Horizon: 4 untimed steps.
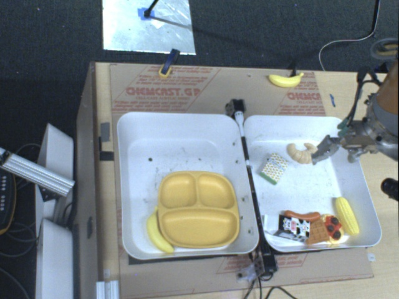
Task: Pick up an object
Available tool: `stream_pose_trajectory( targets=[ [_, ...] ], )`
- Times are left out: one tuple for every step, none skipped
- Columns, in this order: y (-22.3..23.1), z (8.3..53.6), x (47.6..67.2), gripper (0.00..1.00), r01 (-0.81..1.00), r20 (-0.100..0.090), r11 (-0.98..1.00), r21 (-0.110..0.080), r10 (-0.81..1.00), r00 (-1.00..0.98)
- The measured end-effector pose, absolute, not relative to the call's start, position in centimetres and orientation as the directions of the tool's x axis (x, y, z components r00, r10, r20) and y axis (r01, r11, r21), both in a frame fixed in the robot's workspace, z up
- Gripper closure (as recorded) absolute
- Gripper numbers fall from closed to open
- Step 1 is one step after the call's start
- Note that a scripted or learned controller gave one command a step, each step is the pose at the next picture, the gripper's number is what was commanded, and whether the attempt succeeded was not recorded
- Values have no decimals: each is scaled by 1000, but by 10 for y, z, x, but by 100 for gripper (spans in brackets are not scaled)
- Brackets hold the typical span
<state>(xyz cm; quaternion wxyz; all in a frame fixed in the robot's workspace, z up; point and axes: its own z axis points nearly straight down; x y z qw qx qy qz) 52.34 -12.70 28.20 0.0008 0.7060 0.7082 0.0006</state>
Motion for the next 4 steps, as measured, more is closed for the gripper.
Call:
stream_pose_trajectory(
  targets=[
    [-90, 223, 570, 0, 1000, 0, 3, 0, 1000, -3],
    [-89, 155, 607, 0, 1000, 0, 4, 0, 1000, -4],
    [-87, 98, 614, 0, 1000, 0, 2, 0, 1000, -2],
    [-101, 85, 610, 0, 1000, 0, 1, 1, 1000, -1]
  ],
)
